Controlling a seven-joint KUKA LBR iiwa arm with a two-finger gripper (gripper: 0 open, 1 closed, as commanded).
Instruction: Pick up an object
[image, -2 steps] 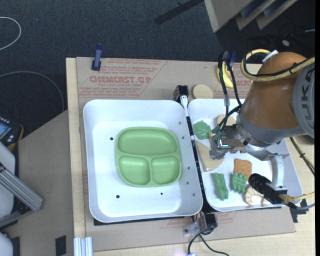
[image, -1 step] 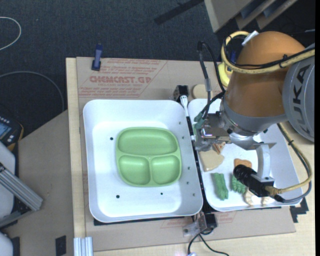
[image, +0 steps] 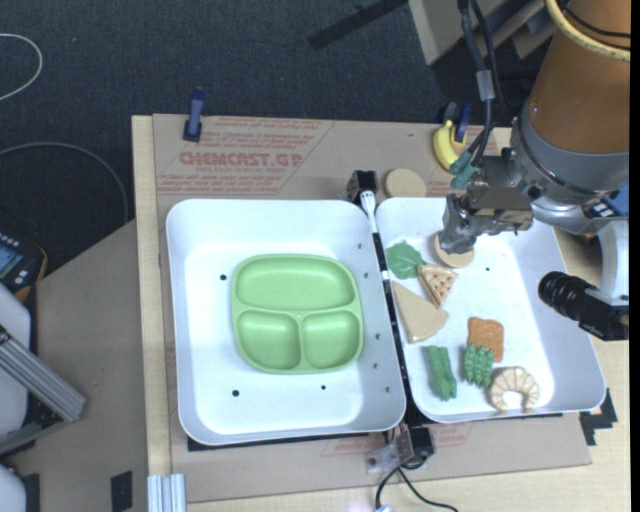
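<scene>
My gripper (image: 457, 240) hangs low over the back of the right bin (image: 560, 330), right above a round tan piece (image: 456, 257) whose edge peeks out beneath it. Just in front of it lie a green leafy piece (image: 404, 259), a small pizza-like wedge (image: 437, 283) and a pale cheese wedge (image: 418, 315). Further forward are a green pickle (image: 439, 371), an orange cracker (image: 486, 333), a green bumpy piece (image: 477, 364) and a croissant (image: 514, 388). The arm hides the fingertips.
The left bin (image: 200, 300) holds a green three-compartment tray (image: 297, 312). A tan disc (image: 405, 183) and a yellow item (image: 449, 146) lie on the cardboard behind the bins. A blue clip (image: 193, 114) sits at the cardboard's back left.
</scene>
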